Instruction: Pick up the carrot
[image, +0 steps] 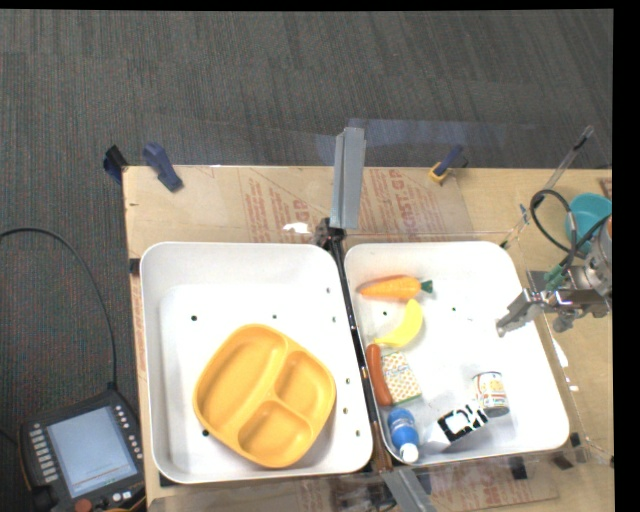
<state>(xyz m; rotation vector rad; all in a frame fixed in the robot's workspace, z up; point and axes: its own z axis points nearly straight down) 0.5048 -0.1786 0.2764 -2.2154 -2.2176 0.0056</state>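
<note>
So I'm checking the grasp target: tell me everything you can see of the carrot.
The carrot is orange with a small green top at its right end, smooth and toy-like, seemingly plastic. It lies flat, roughly crosswise, in the upper left part of the right bin, near the divider. The yellow banana lies just below it, close or perhaps touching. Nothing grips it.

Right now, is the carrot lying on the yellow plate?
No. The carrot lies in the right bin, just above the banana, while the yellow plate sits in the left bin.
</note>
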